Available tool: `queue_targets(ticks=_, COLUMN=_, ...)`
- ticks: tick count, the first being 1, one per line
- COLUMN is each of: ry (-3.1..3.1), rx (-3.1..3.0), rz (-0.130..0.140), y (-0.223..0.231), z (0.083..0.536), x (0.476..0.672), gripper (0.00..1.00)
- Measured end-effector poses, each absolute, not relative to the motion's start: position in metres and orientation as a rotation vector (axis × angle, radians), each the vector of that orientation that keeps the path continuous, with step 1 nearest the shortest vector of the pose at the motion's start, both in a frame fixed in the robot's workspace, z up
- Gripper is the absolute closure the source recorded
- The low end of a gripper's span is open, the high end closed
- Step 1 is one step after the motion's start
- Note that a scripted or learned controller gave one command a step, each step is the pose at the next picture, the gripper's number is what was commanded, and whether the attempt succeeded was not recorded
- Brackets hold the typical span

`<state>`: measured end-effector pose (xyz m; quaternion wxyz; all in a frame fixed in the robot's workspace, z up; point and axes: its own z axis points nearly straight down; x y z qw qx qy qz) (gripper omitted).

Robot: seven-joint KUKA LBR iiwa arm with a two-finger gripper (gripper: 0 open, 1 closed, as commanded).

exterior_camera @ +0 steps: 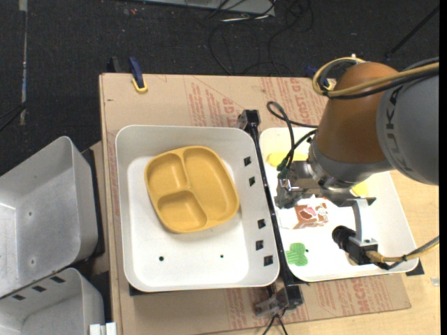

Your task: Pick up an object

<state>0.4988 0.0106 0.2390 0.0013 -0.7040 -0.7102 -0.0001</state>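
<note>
Your arm (377,117) comes in from the frame's right and bends down over the right bin (391,253), its orange band uppermost. The gripper (297,190) hangs low above the bin's left side; you cannot tell how its jaws stand. Just beneath lies a red-and-white object (311,215), its orientation unclear, with a small green object (297,255) below it. The left bin (140,257) holds a yellow divided plate (191,188), tilted diagonally.

Yellow three-compartment plastic plate (191,188) fills left white bin's (133,257) centre; front edge free. Grey arm with orange band (363,117) covers right white bin's (404,215) back; small green object (297,255) near front-left corner.
</note>
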Motion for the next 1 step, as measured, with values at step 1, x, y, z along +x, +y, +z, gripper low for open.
queue_targets(ticks=1, ry=-2.229, rx=-2.21, rz=0.002, y=0.0672, z=0.2269, x=0.4939, gripper=1.0)
